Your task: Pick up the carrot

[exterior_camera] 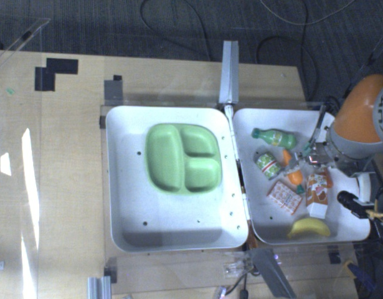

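Over the right bin (359,229) the arm (360,120) reaches in from the right, its orange band bright at the edge of view. The end effector (311,156) sits low over the clutter near the bin's middle, and how it is set is too small and crowded to tell.

The carrot (286,157), a small orange piece, lies just left of the end effector, right beside the green can (266,163). Whether metal touches it is hard to say.

Further back lies the green bottle (275,137) on its side. Nearer, a round orange fruit (295,179) rests against the red-and-white box (284,197), with an orange-and-white packet (318,189) just right of it. At the near edge of the bin, the banana (309,228) lies flat.

In the left bin (126,229), the green divided tray (182,158) sits toward the far side, well apart from the action. Both bins rest side by side on the pale wooden worktop (54,167), with cables (179,17) trailing over the dark floor beyond.
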